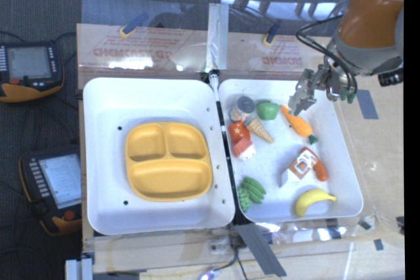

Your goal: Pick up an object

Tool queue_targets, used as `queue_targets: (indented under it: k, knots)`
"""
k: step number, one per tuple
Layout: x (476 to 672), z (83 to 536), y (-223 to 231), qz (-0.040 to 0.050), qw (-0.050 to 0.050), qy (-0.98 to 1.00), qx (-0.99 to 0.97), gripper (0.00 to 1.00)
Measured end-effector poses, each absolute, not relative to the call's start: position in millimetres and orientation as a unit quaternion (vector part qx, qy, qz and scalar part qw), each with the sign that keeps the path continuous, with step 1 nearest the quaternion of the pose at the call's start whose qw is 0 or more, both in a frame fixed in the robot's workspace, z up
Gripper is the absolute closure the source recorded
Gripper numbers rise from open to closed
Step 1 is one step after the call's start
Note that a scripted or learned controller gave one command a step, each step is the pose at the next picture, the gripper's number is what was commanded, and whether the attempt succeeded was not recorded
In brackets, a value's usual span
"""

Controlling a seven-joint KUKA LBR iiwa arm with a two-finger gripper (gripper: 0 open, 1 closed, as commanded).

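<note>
Camera view has the arm [371,10] coming in from the right, with its gripper [303,101] hanging over the far right part of the right bin [341,141]. The fingers [296,103] look a bit spread, and there's nothing between them, so it's not holding anything.

Closest thing to the fingertips is the carrot [298,121]. It lies flat on the bin floor just below and beside the tips, orange end pointing up toward the gripper, green end angled down to the right. Can't really tell if the tips touch it or just hover over it.

Rest of the right bin is pretty busy: a green round fruit [267,110] just left of the carrot, a grey lidded jar [245,104] next to that, an ice cream cone [260,130] lying on its side, and a red and white bottle [241,140] near the divider. Further down there's a little toy house [301,164], a green pea pod thing [252,191] and a banana [311,200] near the front corner.

The left bin [105,141] holds a yellow divided tray [169,160], well away from the gripper.
</note>
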State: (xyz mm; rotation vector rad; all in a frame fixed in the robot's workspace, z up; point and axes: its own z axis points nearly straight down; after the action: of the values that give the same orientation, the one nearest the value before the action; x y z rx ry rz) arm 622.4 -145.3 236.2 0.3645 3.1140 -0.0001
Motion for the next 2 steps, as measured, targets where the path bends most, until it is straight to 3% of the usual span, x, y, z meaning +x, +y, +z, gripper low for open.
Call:
queue_targets:
  k: [1,2]
  knots:
    - [560.6,117.7,-121.0,-0.0007,0.000,0.995,0.098,1.00]
    - [560.7,117.9,-121.1,-0.0009,0.000,0.995,0.098,0.00]
